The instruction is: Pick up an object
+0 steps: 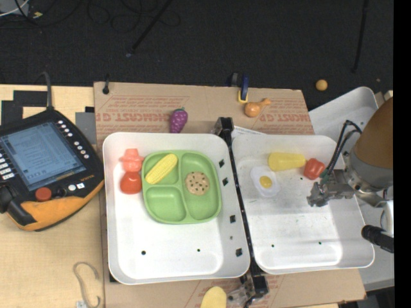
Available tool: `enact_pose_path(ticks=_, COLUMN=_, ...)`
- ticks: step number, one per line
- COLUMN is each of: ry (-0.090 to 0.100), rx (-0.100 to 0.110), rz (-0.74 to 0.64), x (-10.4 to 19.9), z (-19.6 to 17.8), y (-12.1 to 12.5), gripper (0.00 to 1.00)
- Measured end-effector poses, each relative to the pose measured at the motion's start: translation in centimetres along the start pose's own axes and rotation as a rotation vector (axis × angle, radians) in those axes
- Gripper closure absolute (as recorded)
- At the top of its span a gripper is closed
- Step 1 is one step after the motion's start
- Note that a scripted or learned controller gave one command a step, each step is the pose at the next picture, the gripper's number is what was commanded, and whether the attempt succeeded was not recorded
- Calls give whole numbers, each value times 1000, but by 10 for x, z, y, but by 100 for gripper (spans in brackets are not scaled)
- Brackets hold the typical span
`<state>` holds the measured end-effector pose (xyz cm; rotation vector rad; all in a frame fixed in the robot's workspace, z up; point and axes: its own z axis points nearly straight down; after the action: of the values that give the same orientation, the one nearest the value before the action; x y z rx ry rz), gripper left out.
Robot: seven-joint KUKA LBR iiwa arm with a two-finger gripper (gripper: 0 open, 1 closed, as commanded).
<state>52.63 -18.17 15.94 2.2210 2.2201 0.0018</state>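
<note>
Corn cob (160,167) and a cookie (196,183) sat in the green divided plate (173,207) inside the left bin (167,255), with a red-orange toy (131,171) just beside the plate. Over in the right bin (302,242) were a fried egg (264,183), a yellow piece (286,161) and a red block (314,168). Tool (317,196) hung low near the red block; couldn't tell if it was clenched or released.

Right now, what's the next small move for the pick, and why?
Probably shift the gripper a little toward the far wall of the right bin, over the red block. It is the nearest thing, lying just beyond the gripper beside the yellow piece. Nothing shows in the gripper.
</note>
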Motion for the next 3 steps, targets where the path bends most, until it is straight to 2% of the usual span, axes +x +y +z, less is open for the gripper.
enact_pose_path(ticks=1, ry=0, rx=0, rz=0, x=-4, z=-43, y=-3, gripper=100)
enact_pose_path(ticks=2, ry=0, rx=1, rz=0, x=-5, z=-69, y=-2, gripper=100)
enact_pose_path(ticks=3, ry=3, rx=6, rz=-3, x=46, z=-59, y=-13, gripper=100)
